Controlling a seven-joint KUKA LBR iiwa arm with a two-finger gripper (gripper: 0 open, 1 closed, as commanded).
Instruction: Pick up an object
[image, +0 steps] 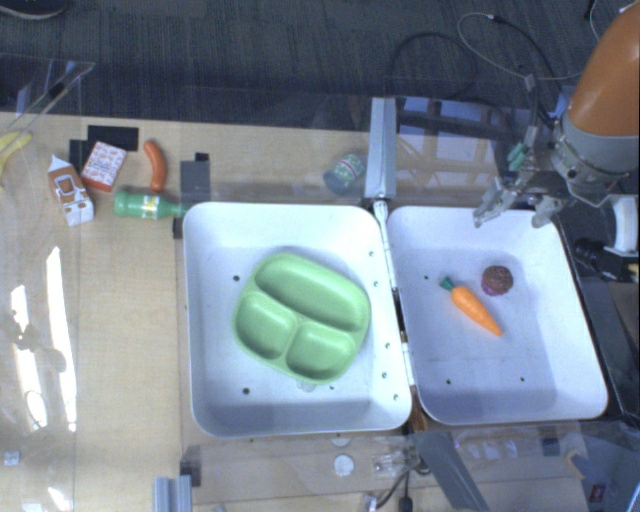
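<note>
Orange carrot (472, 307) mid-bin, jaws (515, 209) spread above far rim

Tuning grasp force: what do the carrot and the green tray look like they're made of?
Carrot: likely molded plastic toy, matte orange body, green stub top, uniform color. Green tray: probably smooth plastic, three molded compartments, soft sheen on the rims. Neither is certain from looks alone.

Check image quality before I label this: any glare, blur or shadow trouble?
Camera view: white glare streaks on the clear panel at left; green tray, carrot and purple ball evenly lit, sharp, soft shadows; gripper slightly blurred at the right bin far rim.
</note>
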